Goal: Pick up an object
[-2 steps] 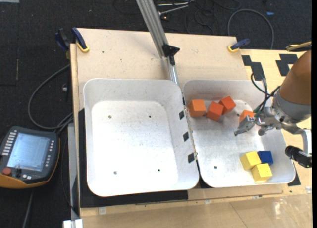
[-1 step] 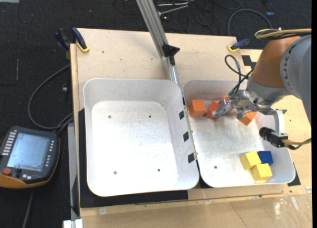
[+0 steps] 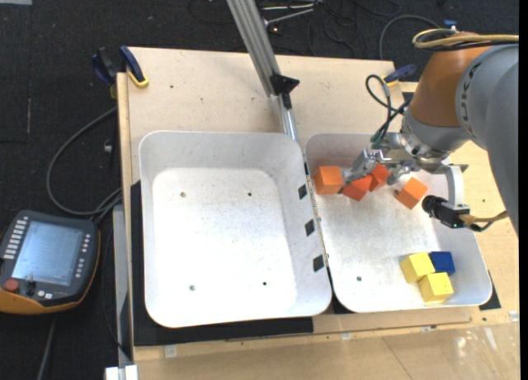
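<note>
In the right bin [image 3: 363, 292], up by its far edge, the gripper [image 3: 369, 171] is down among a tight knot of orange blocks, and whether its jaws are apart or clamped on anything I cannot tell, since the metal fingers blur into the red-orange block [image 3: 363, 186] right beneath them. That block sits touching a second orange block [image 3: 328, 179] on the side toward the divider, with a third orange block [image 3: 411, 193] just off toward the bin's right wall, partly under the arm [image 3: 466, 90]. Here's the danger as I read it: the blocks are packed so close that the fingers may land on top of one, or straddle two at once, and simply shove them along the floor instead of closing on a single block. The one by the divider could get pushed against the bin wall, and a tilted block gripped on its corners may well slip out on the lift. Count time: three orange blocks at the far end of the right bin, two yellow blocks [image 3: 417, 267] and one blue block [image 3: 442, 261] huddled touching each other in its near right corner, well apart from the action. Two white bins in all, and the left bin [image 3: 165, 156] sits beside it, sharing the middle edge
</note>
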Controlling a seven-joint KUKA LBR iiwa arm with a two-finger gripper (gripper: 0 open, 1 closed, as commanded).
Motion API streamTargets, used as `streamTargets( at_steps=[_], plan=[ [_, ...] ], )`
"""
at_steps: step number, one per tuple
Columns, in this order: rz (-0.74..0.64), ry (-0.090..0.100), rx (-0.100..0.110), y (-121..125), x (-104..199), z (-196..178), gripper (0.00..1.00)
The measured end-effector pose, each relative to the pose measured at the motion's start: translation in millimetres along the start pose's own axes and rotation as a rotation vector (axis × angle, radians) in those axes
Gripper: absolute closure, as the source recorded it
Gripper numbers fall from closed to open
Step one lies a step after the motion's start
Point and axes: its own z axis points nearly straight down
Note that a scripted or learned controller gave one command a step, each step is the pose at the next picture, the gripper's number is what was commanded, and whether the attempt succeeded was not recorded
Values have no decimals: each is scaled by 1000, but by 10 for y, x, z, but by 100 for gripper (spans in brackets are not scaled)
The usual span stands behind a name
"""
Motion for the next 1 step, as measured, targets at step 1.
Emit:
streamTargets(
  at_steps=[1],
  plan=[
    [-2, -2, -2, 5, -1, -103, 100]
  ],
)
